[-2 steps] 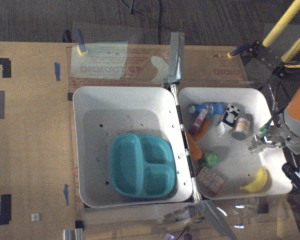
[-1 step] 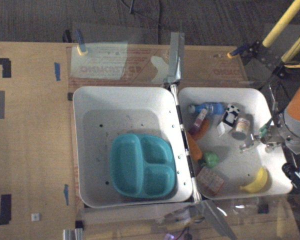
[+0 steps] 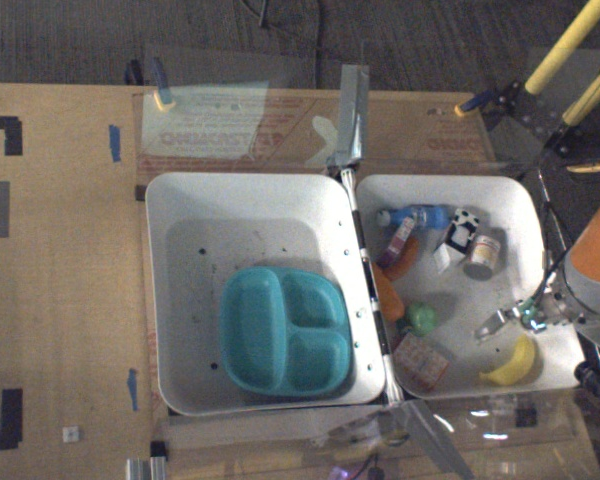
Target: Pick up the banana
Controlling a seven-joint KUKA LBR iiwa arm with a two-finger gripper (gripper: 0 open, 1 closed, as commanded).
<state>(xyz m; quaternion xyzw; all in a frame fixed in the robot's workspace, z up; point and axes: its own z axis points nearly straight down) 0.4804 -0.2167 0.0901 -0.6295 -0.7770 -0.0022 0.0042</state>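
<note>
On the tan surface (image 3: 60,268), the left bin (image 3: 180,218) of smooth white plastic holds a glossy teal divided tray (image 3: 285,333) with rounded corners. Above it lies a printed sheet (image 3: 215,123), its writing too blurred to read. Across in the right bin (image 3: 520,200) sit a blue bottle (image 3: 420,216), a labelled can (image 3: 483,253), a green ball (image 3: 422,318) and the curved yellow banana (image 3: 513,363) near the front right corner. Metal gripper (image 3: 500,323) hovers just above the banana; its opening cannot be judged.
</note>
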